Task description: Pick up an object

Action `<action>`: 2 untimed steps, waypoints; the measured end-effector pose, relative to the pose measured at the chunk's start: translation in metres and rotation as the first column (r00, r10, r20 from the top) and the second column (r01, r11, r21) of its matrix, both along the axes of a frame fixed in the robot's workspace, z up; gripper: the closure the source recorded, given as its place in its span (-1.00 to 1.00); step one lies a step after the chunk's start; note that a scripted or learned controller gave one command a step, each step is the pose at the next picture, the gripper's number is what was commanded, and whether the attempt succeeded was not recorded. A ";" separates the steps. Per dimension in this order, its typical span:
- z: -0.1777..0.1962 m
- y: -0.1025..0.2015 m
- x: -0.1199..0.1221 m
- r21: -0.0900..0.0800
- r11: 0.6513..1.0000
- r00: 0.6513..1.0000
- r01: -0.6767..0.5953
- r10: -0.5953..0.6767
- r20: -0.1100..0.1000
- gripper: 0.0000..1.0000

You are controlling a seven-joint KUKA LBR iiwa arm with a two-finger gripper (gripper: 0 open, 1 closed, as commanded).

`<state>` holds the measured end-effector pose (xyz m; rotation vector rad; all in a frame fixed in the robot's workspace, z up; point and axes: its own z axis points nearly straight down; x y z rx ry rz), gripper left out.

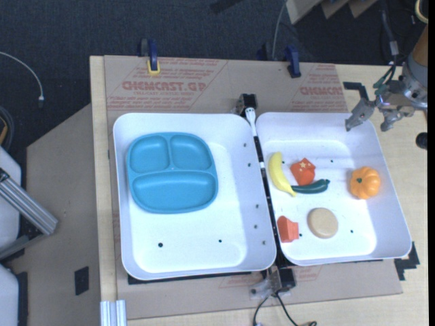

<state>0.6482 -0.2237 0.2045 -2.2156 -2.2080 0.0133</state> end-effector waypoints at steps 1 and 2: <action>0.010 0.001 0.003 -0.004 1.000 1.000 -0.004 0.004 0.015 -1.00; -0.045 0.011 0.000 -0.002 1.000 1.000 -0.005 0.005 0.010 -1.00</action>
